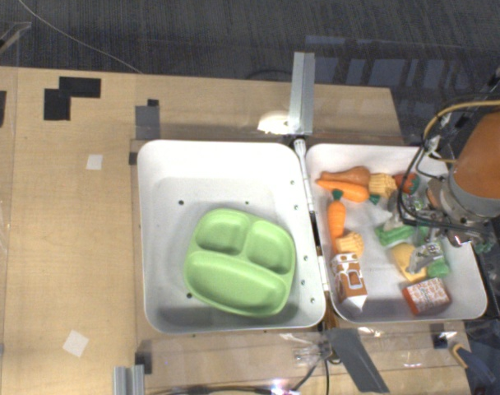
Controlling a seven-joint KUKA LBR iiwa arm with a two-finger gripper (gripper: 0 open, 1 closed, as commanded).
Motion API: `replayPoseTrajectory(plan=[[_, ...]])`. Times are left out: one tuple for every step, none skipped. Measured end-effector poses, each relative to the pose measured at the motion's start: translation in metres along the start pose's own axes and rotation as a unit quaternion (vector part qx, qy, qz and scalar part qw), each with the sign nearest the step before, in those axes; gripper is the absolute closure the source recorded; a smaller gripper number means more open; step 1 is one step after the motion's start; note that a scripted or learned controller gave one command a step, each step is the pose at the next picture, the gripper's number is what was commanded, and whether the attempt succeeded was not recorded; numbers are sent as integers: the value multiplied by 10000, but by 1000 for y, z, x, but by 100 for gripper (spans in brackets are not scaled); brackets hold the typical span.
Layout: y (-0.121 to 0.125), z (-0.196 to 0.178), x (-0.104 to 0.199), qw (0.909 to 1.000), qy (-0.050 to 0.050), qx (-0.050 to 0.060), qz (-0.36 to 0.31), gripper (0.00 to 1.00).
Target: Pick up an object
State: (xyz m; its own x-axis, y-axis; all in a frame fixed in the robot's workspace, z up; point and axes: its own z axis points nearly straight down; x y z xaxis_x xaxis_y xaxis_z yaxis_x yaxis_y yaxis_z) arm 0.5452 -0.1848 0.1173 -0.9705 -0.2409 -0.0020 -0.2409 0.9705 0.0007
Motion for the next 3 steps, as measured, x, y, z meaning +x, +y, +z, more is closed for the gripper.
replayPoseTrajectory(plan=[[-1,27,-5,9999,-62,32,81,0],[77,26,-13,9951,-83,39,-984,0],[102,25,17,9988,-107,56,-482,0]])
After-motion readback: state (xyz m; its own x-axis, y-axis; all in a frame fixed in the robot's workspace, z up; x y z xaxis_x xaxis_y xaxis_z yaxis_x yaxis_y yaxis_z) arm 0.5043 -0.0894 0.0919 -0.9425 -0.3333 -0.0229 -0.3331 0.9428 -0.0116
